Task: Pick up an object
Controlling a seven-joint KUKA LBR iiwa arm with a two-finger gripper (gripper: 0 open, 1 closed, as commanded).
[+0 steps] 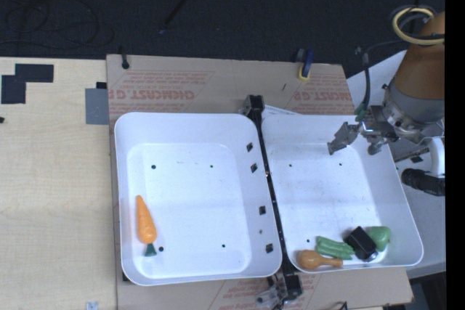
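Observation:
My gripper [356, 139] hangs over the far right part of the right bin [327, 185], its two grey fingers spread open with nothing between them. An orange toy carrot [145, 221] lies at the near left of the left bin [182, 156]. In the right bin's near corner sit an orange-yellow pear-shaped toy [317, 260], a green pod-like toy [334, 248], a black block [361, 243] and a green rounded piece [379, 235], all well in front of the gripper.
The two bins meet at a black clip strip [263, 185] down the middle. Brown cardboard [218, 87] lies under the bins. A pale wooden benchtop [51, 185] extends to the left. The arm's orange band [421, 72] stands at the right edge.

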